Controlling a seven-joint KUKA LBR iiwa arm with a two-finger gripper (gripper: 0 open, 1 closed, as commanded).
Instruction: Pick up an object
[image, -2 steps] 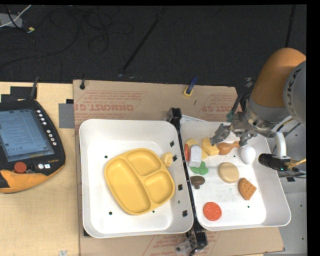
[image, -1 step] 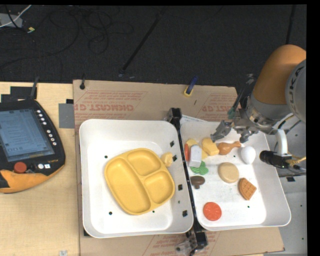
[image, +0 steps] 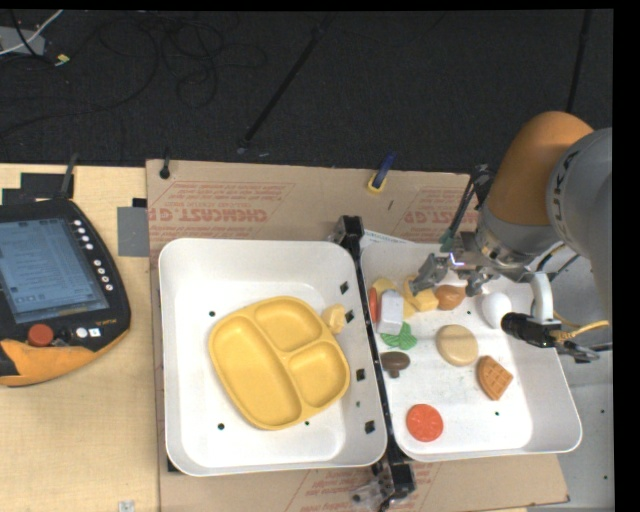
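Arm in from the right, hunched low over the back of the right bin. Gripper is down among the toy food at the bin's far edge, right beside a yellow wedge and a brown piece. Whether the fingers are parted or closed, I cannot tell, and nothing can be seen held between them. White egg sits just right of the brown piece. Nearer the camera: tan bun, waffle to its right, red disc well forward. Along the bin's left wall a red-and-white piece, a green bit and a dark brown lump. Left bin carries a yellow divided tray lying flat at a slant. Off to the left on the surface, a teach pendant.
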